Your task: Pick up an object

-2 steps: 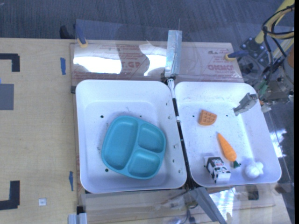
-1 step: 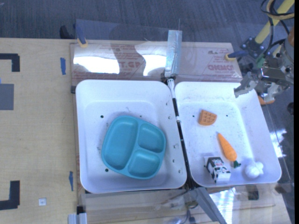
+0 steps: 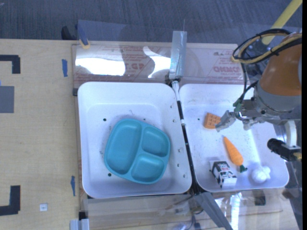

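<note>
In the right bin [image 3: 201,97] lie an orange waffle-like piece [image 3: 210,120], an orange carrot [image 3: 233,151], a small black-and-white box [image 3: 222,172] and a white ball [image 3: 260,175]. My gripper [image 3: 231,119] hangs over the right bin, just right of the waffle piece and above the carrot. Its fingers [image 3: 225,122] are spread apart with nothing between them. The grey arm with its orange band [image 3: 283,75] comes in from the right.
The left bin [image 3: 91,99] holds a blue three-compartment plate [image 3: 137,150]. A metal divider post [image 3: 178,56] stands at the back between the bins. Cables [image 3: 254,44] loop above the arm. Wooden bench surface lies to the left.
</note>
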Robot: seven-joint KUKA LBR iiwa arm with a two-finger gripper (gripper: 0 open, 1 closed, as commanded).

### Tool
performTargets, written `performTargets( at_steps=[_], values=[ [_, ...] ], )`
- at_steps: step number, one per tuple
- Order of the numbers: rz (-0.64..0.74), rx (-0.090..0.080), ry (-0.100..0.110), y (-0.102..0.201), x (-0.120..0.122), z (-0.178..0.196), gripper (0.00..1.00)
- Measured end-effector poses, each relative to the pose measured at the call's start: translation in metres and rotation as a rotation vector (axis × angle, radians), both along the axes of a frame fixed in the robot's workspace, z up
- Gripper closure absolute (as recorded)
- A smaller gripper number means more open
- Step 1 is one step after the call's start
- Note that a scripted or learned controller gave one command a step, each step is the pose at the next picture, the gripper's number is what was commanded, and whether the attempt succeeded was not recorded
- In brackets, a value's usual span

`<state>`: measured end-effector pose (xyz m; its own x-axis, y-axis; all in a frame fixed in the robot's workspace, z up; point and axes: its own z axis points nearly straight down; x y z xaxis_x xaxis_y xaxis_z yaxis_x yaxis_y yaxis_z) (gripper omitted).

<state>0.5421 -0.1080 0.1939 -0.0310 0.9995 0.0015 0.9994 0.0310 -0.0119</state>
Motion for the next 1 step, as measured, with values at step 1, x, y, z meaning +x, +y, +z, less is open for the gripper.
performTargets(
  at_steps=[1],
  values=[
    [-0.111,-0.002,-0.016,-0.0381,-0.0047,-0.1076,0.0]
  ],
)
